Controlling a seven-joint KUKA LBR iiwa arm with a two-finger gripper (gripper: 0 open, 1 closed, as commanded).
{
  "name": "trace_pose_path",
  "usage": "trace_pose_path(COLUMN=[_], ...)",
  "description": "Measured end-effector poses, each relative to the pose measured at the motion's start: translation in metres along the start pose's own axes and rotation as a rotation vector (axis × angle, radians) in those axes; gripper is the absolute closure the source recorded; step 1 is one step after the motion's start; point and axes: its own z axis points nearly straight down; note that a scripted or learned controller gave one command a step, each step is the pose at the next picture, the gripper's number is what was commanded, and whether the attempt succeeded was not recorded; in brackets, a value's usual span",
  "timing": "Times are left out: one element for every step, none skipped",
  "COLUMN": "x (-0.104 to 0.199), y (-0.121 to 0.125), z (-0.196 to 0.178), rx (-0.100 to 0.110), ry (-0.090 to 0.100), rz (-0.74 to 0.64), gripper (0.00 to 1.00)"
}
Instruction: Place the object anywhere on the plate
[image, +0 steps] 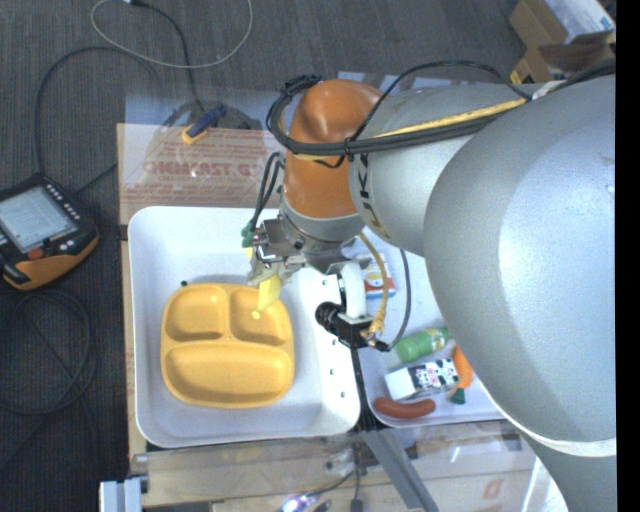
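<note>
Honestly, quick rundown:

Plate: a yellow three-compartment plate (228, 345) is sat in the left bin (150, 300), dividers clearly seen.

Gripper: the gripper (268, 268) is hung over the plate's upper right corner, closed on a small yellow object (268, 294) that is seen poking out below the fingertips.

Object spot: it is held just above the top right compartment, near the rim; whether it is touching the plate can't be told.

Handling guess: it is judged light and fairly stiff, probably smooth plastic, so a pinch across the narrow middle is reckoned best.

Long axis: it is pointed roughly downward toward the plate, slightly tilted; the true shape is too blurred to call.

Other stuff: a green bottle (420, 346), a sausage (403, 407) and a carrot (462, 368) are left in the right bin (480, 408).
</note>
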Motion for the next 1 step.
trace_pose_path(x=[-0.0637], y=[0.0436], z=[0.0048], rx=[-0.002], ry=[-0.001], rz=[0.053], gripper=[1.00])
